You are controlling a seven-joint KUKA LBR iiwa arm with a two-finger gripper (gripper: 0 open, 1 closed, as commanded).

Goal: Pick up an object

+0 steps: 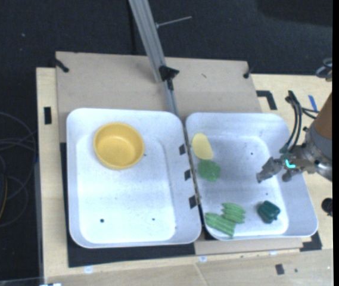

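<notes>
The right bin (240,130) holds a pale yellow piece (202,146) near its left wall, with a round green piece (209,171) just below it. Two ridged green pieces (225,217) lie by the front edge, and a dark green block (268,211) sits at the front right. My gripper (278,170) hangs over the right side of this bin, above and a little behind the dark green block. Its fingers are spread, with nothing between them.
A yellow bowl (118,145) stands at the back of the left bin (127,219). A grey metal pole (151,37) slants from the top down to the divide between the bins. Cables run beside my wrist at the right.
</notes>
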